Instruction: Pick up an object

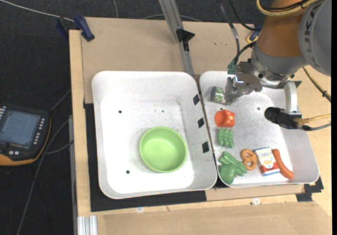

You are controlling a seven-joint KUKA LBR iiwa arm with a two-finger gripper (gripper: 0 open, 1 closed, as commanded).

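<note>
My gripper (230, 97) hangs over the far left part of the right bin (295, 139), right beside a small green and grey object (218, 94) at its left. Just below the fingertips lies a red-orange strawberry-like toy (225, 118). Further toward the front are a small green piece (225, 137), a larger green leafy toy (230, 167), a pretzel (248, 158), a white and blue box (267, 162) and an orange carrot-like stick (283, 165). Nothing shows between the fingers.
The left bin (110, 102) holds a light green bowl (162, 149). A metal pole (171, 12) rises at the back between the bins. A black cylinder (280, 116) on the arm juts over the right bin. A handheld pendant (21, 133) lies off the bench at left.
</note>
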